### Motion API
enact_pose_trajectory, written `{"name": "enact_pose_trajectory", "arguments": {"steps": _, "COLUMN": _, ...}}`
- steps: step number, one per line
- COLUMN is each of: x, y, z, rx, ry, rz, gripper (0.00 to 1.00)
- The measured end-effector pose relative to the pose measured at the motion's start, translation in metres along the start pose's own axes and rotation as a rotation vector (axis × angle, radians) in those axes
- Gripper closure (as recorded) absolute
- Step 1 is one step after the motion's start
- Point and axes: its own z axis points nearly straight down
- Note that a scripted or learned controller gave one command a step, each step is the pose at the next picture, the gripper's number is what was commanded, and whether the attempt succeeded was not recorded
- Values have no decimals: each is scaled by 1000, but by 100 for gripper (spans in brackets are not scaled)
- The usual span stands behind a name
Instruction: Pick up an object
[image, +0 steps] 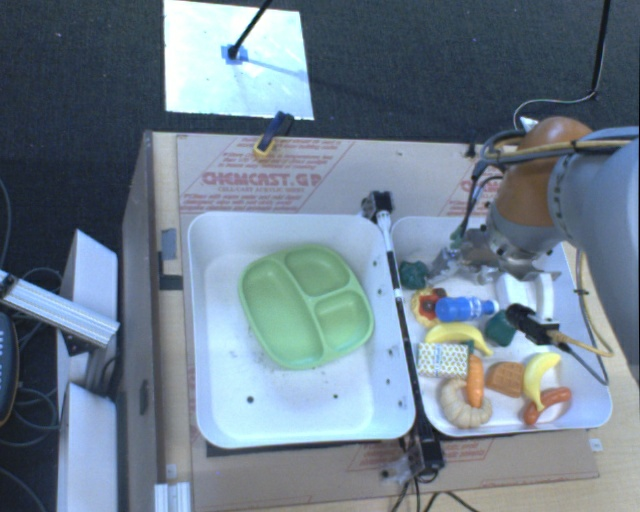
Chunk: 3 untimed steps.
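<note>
Low over the back of the right shallow white bin, the tool on the grey arm with its orange band hangs near a dark green toy lying by the bin's left wall. Whether the tool is spread or pressed together cannot be told from this slanted view, and nothing can be seen pinched in it.

Possible things to pick all lie in the right bin, in front of the tool. A small blue plastic bottle with a white cap lies on its side, touching a red and yellow toy at its left. Just below it lies a yellow banana, and beneath that a small checkered packet. An orange carrot stands beside the packet, over a tan ring-shaped pastry. Further right lie a second yellow banana, a brown biscuit-like piece, a red sausage-like piece and a dark teal block.

Beside it, the left shallow white bin holds a pale green divided plastic plate, lying flat near its middle. Both bins rest side by side on the cardboard-covered worktop.
</note>
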Motion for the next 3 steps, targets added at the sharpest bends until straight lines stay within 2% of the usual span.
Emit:
{"name": "enact_pose_trajectory", "arguments": {"steps": 1, "x": 35, "y": -26, "z": 0, "rx": 1, "ry": 1, "rz": 0, "gripper": 0}}
{"name": "enact_pose_trajectory", "arguments": {"steps": 2, "x": 34, "y": -25, "z": -11, "rx": -2, "ry": 1, "rz": 0, "gripper": 100}}
{"name": "enact_pose_trajectory", "arguments": {"steps": 3, "x": 34, "y": -25, "z": -11, "rx": -2, "ry": 1, "rz": 0, "gripper": 0}}
